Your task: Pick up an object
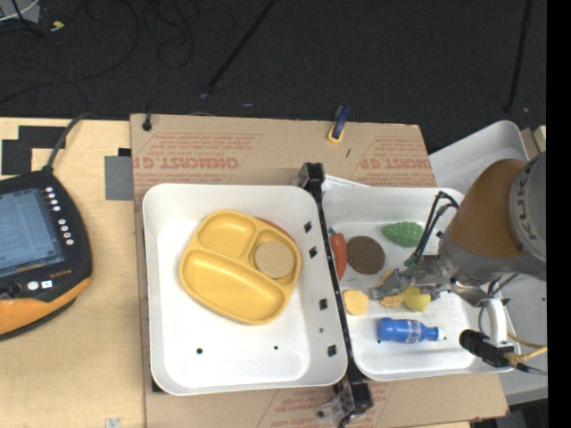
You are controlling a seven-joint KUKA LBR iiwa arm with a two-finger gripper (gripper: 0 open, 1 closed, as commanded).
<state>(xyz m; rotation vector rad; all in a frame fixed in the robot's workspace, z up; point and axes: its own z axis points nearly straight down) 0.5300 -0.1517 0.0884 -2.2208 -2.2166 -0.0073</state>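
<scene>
A pale wood tabletop [85, 355] carries a sheet of brown printed cardboard [241, 150], on which two shallow white bins sit side by side, touching along a black divider at centre. The left bin [169, 328] holds a yellow sectioned plate [236, 266] toward its 12 o'clock half, with a tan disc [274, 259] in the plate's 2 o'clock compartment. The right bin [419, 368] holds a brown disc [365, 254], a green leafy piece [403, 233] at 1 o'clock of it, a blue bottle [406, 331] toward 6 o'clock and small yellow pieces [356, 303] between. At the tabletop's 9 o'clock edge lies an orange-and-black control pendant [36, 248].
</scene>
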